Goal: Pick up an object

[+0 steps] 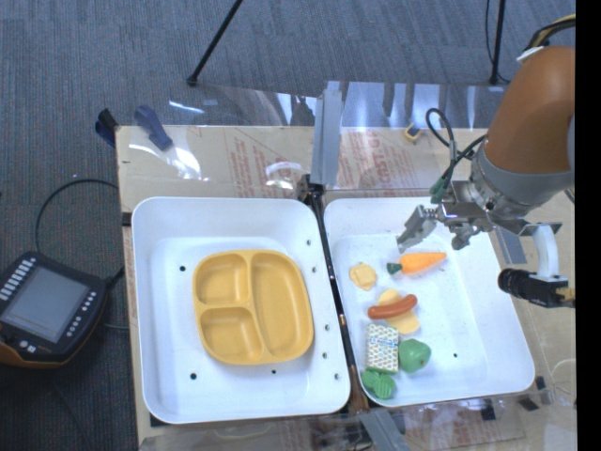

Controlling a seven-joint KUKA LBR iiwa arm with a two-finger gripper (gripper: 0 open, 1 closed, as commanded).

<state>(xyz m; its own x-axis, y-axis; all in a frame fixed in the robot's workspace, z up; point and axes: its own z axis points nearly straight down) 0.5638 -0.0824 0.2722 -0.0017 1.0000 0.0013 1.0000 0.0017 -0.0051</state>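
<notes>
Fingers (413, 228) stood spread wide and empty, the gripper (438, 230) poised just above the toy carrot (422, 263).

Carrot lay at about 1 o'clock in the right bin (507, 341), the sausage (392, 306) just beside it at 7 o'clock; it looked light, hard, slick plastic, best pinched across its thick orange middle, since the tapered tip would likely slip.

Toy food sits clustered in the right bin (488, 346): an orange carrot (421, 263) lying sideways at the top, a hot dog (392, 306) below it, a green pepper (414, 354) lower down.
</notes>
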